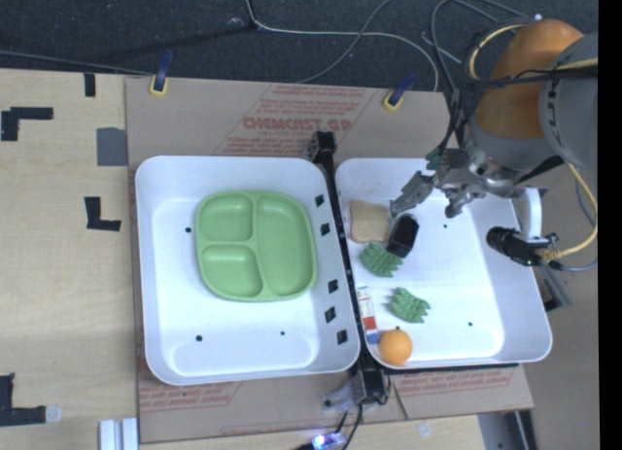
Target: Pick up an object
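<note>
The grey KUKA arm with the orange band [530, 79] is seen reaching in from the right over the right-hand shallow white plastic bin [515, 336]; the left-hand white bin [160, 244] is occupied by a pale green moulded compartment plate [257, 245], smooth and glossy. The two-finger gripper [428, 202] is recorded as spread open with nothing between its fingers, poised above the right bin's upper left area. Just below it a small black block-like object [401, 235] is noted, lying against a tan bread-like slab [366, 222]. The black object is judged the likeliest target: probably light and rigid, best taken across its narrow sides. Lower down, two green ridged leaf-shaped pieces [381, 260] [409, 304] are logged, probably soft and thin, hence awkward to pinch. A small orange ball [395, 346] rests near the front wall; it is judged smooth and liable to roll.
</note>
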